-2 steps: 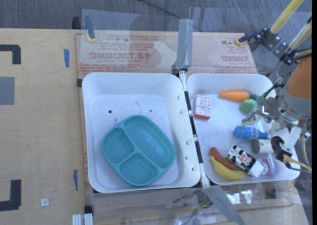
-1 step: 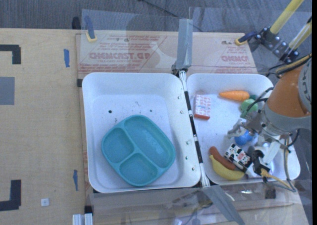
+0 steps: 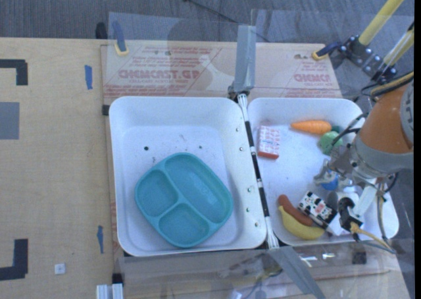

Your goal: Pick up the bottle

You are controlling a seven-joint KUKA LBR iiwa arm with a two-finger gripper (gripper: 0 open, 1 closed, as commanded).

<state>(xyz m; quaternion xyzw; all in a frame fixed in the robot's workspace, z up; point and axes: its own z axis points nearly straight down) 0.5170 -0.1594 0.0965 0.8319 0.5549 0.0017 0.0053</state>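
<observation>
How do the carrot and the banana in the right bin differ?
The carrot is orange; the banana is yellow. The carrot lies straight at the bin's far side, the banana curves along the near edge. The carrot lies apart; the banana touches a red-brown item. Both are toy foods.

Grey arm (image 3: pixel 395 153) with orange band, black cables, metallic end effector (image 3: pixel 339 179).

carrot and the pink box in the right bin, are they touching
Apart. The camera view shows bare white bin floor between the carrot and the pink box.
</observation>
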